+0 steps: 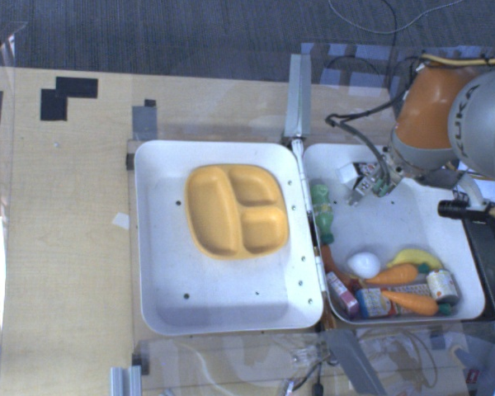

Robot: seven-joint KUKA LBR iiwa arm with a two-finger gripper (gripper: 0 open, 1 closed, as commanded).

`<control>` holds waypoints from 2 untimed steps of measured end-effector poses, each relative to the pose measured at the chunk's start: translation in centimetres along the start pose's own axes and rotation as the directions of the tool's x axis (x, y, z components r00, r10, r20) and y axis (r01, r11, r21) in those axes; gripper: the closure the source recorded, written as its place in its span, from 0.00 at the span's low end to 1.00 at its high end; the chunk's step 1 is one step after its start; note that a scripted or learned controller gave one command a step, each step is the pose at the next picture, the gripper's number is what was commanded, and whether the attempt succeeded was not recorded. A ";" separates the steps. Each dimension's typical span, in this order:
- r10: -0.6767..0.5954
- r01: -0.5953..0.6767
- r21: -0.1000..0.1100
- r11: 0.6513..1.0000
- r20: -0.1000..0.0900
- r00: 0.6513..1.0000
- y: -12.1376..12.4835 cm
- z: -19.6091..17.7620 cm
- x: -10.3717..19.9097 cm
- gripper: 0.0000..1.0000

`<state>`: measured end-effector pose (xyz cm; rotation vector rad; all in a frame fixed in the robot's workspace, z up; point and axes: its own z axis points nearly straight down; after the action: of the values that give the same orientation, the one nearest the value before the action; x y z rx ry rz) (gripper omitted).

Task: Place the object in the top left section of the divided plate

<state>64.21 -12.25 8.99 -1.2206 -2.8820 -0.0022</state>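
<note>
From above, a yellow divided plate (235, 209) sits in the left white bin (223, 312). The gripper (365, 185) hovers over the far part of the right bin (404, 213); its finger state cannot be told. Carrots (400, 275), a white egg (364, 264) and other small items crowd that bin's near edge.

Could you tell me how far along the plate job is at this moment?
Nothing looks done: the yellow divided plate in the left bin has nothing in its sections. The gripper hovers over the right bin, above the egg and carrots. Picking an object and placing it remain.
</note>
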 end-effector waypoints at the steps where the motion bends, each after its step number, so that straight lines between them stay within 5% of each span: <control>1: 0.033 -0.033 -0.005 0.999 0.009 0.999 -4.8 0.1 -4.1 1.00; 2: -0.188 0.188 0.008 0.982 -0.025 0.982 -4.8 0.1 -6.5 1.00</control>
<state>65.26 -20.23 8.82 -0.9356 -2.9597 -0.0041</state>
